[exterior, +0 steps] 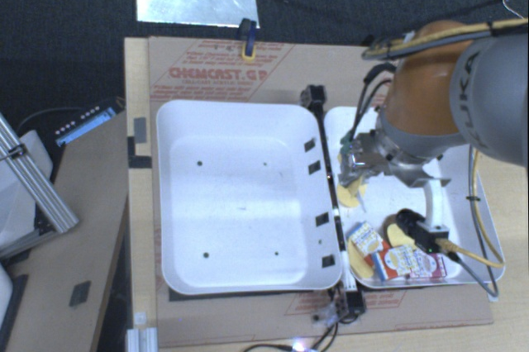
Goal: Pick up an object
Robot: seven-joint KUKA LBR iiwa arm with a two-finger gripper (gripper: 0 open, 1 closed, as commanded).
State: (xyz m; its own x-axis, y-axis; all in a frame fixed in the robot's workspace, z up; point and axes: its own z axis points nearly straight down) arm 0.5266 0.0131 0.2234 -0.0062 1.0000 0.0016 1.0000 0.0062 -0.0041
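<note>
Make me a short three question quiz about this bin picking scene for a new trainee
1. True or false: the end effector is over the right bin.
2. Which bin holds the red and white carton? A) left bin B) right bin C) neither
3. Fill in: the arm wears an ______ band above the wrist.

Key: 1 true. 2 B, the carton lies near the right bin's front edge, beside a small white packet and yellow items. 3 orange.
</note>
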